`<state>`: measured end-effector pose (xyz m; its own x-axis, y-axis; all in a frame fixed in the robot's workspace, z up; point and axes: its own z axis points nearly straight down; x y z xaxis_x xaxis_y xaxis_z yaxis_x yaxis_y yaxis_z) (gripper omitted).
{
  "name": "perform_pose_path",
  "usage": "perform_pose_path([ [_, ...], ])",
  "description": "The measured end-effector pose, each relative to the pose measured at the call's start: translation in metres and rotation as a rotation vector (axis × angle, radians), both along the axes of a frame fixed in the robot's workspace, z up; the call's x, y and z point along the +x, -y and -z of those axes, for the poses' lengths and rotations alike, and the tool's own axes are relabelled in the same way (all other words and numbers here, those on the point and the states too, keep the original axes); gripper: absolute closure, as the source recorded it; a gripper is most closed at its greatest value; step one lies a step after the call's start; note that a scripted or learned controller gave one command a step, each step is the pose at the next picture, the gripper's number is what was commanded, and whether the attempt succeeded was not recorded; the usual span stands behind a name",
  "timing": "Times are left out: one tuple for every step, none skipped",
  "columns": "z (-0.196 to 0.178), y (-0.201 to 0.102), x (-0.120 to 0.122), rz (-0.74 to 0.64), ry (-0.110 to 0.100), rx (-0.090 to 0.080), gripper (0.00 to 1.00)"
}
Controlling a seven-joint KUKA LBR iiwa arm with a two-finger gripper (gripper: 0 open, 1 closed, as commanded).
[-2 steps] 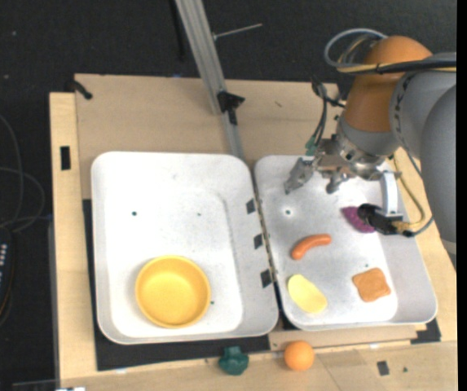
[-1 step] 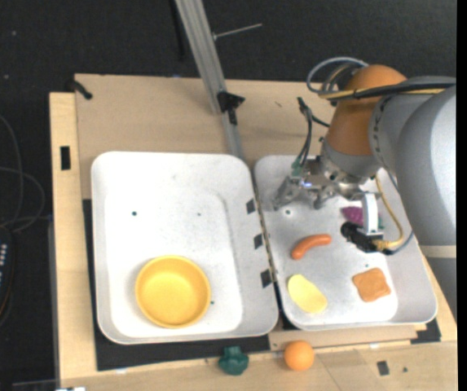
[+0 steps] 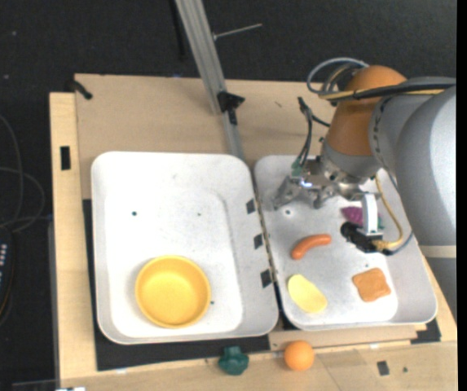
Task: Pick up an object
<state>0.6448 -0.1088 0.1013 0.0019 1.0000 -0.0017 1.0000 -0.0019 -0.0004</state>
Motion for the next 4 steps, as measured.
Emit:
perform_pose_path([
  [-0.011, 0.0, 0.001, 0.003, 0.003, 0.001, 1.0],
  [-0.056, -0.001, 0.004, -0.003, 0.006, 0.001, 1.0],
  [-0.121, 0.002, 0.01, -0.004, 0.009, 0.0, 1.0],
  [-0.132, 0.003, 0.011, -0.005, 0.004, 0.002, 1.0],
])
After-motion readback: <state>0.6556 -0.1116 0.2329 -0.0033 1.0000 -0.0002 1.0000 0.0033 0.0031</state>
